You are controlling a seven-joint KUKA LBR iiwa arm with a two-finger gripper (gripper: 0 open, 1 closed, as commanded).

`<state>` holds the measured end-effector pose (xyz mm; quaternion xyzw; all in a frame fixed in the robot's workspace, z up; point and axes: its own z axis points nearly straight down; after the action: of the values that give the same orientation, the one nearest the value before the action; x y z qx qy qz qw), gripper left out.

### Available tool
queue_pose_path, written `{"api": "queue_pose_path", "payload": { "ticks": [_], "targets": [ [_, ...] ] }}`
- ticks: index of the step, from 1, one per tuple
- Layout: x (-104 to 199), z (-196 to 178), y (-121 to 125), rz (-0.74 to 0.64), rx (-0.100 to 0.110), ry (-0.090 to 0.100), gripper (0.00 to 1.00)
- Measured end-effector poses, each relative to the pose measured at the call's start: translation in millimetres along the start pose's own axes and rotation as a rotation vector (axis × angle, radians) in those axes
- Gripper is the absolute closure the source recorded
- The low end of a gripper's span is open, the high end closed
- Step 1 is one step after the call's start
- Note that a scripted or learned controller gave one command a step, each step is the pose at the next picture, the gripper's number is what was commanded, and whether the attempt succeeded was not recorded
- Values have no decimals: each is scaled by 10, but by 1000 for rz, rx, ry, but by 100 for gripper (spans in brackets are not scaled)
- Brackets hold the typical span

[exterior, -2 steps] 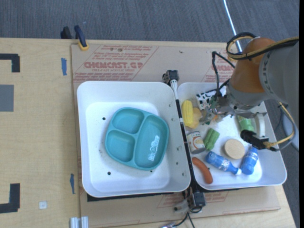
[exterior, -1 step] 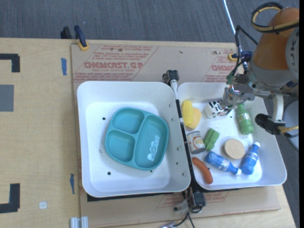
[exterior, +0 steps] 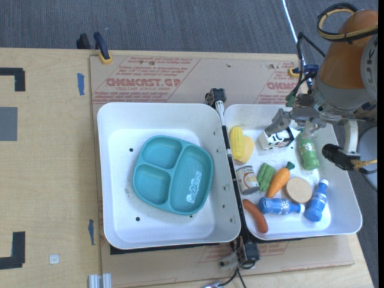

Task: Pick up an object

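Pincer [exterior: 295, 126] is hanging low over the rear part of the right bin [exterior: 351, 218]; whether it is open or closed cannot be told from this angle. Nothing is showing gripped in it.

Objects available for picking are lying in that bin. A small white box [exterior: 274, 140] with black markings is sitting just below and to the left of the pincer, close to touching it. A green bottle [exterior: 308, 153] is lying just below the pincer on its right side. A yellow corn cob [exterior: 240, 144] is resting farther left, near the bin wall. Toward the front, well below the pincer, an orange carrot [exterior: 278, 181] is lying beside a green pepper [exterior: 265, 177] and a small can [exterior: 246, 179]. A tan round disc [exterior: 299, 190], two blue bottles [exterior: 280, 206] [exterior: 317, 201] and a red sausage [exterior: 255, 215] are lying nearer the front edge.

A teal divided plate [exterior: 172, 174] is sitting in the left bin [exterior: 114, 125], well to the left of the pincer.

Writing: red print reading "CHEMCAST GP" is showing on the brown board [exterior: 156, 71] behind the bins, and it is repeating, partly hidden, behind the arm. Pale lettering on the plate is too faint to read. The box and can labels are too small to read.
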<state>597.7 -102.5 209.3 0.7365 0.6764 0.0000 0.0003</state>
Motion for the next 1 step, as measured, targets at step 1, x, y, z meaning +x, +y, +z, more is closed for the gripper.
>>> {"api": "queue_pose_path", "payload": {
  "ticks": [1],
  "targets": [
    [-78, 1237, -598, 122, 0, 1, 0]
  ]
}}
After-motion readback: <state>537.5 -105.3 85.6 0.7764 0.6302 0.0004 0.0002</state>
